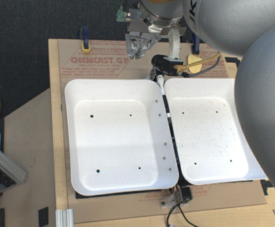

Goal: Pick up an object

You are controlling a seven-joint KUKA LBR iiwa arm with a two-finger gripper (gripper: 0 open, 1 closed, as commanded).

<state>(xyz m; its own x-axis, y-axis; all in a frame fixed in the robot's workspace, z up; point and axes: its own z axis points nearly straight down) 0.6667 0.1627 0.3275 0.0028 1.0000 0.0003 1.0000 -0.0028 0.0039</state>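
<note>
While on brown board (pixel 99 56), 2 bins (pixel 70 126)

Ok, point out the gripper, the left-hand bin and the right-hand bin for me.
gripper (pixel 137 51), camera view, on its lower end.
left-hand bin (pixel 113 141), camera view, on its bare floor.
right-hand bin (pixel 206 136), camera view, on its bare floor.

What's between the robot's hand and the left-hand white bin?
In the camera view, just a bare stretch of the brown board with red lettering lies between the grey metal hand and the far rim of the shallow white left-hand bin.
</note>
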